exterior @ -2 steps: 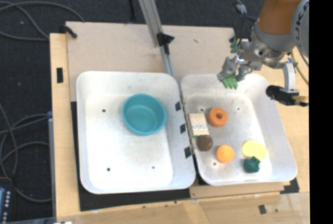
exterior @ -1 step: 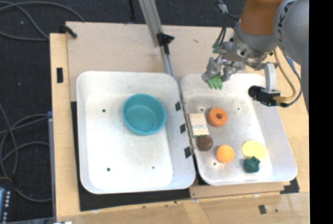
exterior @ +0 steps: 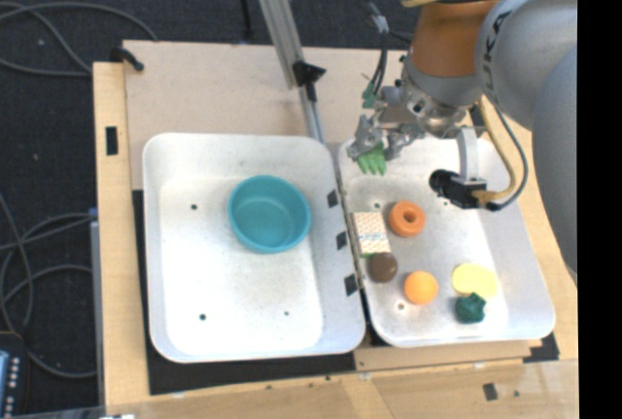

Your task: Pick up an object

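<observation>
The arm reaches in from the right w/ its pincer [exterior: 377, 143] over the far left corner of the right bin [exterior: 515, 252], near the wall between the two bins. A small green object [exterior: 370, 160] sits right at the fingertips, apparently held between them, though whether it's lifted off the bin floor can't be told. The rest of the right bin's contents lie nearer the front: an orange ring [exterior: 406, 219], a checkered block [exterior: 369, 229], a brown ball [exterior: 381, 266], an orange ball [exterior: 421, 287], a yellow piece [exterior: 472, 279] and a dark green piece [exterior: 470, 308] just beside it. The left bin [exterior: 185, 310] holds a teal bowl [exterior: 269, 214], upright, approx. mid-bin. Both bins sit on the desk [exterior: 194, 87].
</observation>
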`<state>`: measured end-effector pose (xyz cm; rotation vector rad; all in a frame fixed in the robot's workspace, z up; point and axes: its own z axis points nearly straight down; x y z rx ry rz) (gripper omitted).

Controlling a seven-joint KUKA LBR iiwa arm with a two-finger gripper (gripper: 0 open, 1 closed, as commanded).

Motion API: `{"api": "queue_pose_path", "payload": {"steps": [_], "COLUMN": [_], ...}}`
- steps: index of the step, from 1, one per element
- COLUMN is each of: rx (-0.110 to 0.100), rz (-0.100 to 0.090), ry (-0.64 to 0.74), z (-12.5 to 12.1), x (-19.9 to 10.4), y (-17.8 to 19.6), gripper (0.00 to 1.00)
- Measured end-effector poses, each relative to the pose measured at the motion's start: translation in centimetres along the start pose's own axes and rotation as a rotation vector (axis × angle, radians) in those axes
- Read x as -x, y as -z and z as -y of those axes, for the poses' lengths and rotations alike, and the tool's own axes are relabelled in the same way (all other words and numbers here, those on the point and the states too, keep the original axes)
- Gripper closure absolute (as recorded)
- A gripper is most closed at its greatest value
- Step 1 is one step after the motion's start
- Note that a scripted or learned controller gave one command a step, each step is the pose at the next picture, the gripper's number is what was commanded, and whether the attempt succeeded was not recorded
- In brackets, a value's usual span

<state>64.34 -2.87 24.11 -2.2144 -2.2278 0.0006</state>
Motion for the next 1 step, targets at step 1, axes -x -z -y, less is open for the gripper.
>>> {"api": "queue_pose_path", "payload": {"steps": [1], "rx": [0.000], "rz": [-0.002], "ry": [0.003], "z": [0.11], "x": [-6.21], "y": [-0.23], "gripper": [1.00]}}
